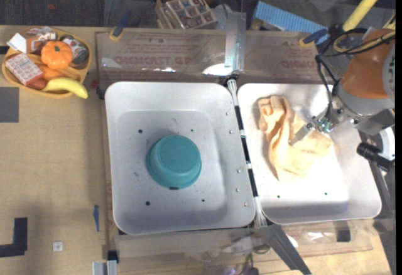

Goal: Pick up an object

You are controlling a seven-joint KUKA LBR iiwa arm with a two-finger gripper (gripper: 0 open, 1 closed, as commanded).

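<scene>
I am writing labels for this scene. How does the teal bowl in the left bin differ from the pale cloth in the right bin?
The teal bowl is round and rigid, lying upside down; the cloth is limp, crumpled and irregular. The bowl is saturated teal, the cloth pale peach-yellow. The bowl sits alone mid-bin, while the gripper is at the cloth's right edge. Both rest on a white bin floor.

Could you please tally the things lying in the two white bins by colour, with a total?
Teal: 1, the upside-down bowl in the left bin.
Pale yellow-cream: 1, the crumpled cloth in the right bin, with the end effector at its upper right part.
Total: 2
</scene>
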